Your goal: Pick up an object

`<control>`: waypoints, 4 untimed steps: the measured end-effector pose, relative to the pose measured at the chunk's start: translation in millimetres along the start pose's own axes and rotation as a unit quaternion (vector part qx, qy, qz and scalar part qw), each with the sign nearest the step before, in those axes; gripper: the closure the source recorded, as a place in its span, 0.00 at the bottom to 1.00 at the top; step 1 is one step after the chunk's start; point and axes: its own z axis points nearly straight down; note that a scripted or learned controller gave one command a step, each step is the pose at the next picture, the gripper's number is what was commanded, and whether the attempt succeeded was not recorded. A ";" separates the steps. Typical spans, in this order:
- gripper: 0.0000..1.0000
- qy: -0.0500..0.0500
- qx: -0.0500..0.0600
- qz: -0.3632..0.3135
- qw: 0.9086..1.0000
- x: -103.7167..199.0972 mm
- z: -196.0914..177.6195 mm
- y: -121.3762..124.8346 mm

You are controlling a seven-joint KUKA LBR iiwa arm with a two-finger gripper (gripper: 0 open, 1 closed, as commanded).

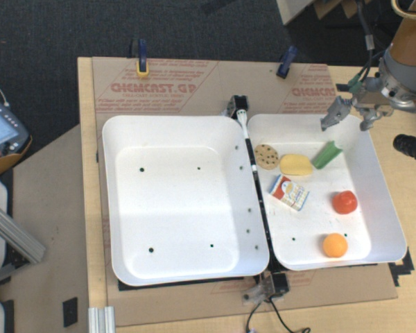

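Metal two-finger gripper [351,115] hovers over right white bin's [383,186] far edge, fingers spread, holding nothing. Nearest: green oblong block [326,155] just below, on bin floor. Pick not yet begun; descent, grasp, lift remain.

Red "CHEMCAST GP" print on brown board [163,87]

Bright, even light from overhead washes the two white bins; the left bin [173,196] is near overexposed on its floor, with a soft grey shadow across its far half. The dark floor beyond the bench [215,78] is grainy. Focus is slightly soft throughout.
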 end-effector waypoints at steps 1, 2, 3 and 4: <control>0.00 0.000 0.001 -0.001 1.000 4.1 164.1 17.5; 0.00 0.000 -0.004 -0.002 1.000 34.9 79.8 25.7; 0.00 -0.001 -0.006 -0.001 1.000 53.5 -33.4 -16.7; 0.00 0.003 0.001 0.004 1.000 8.5 160.3 -87.1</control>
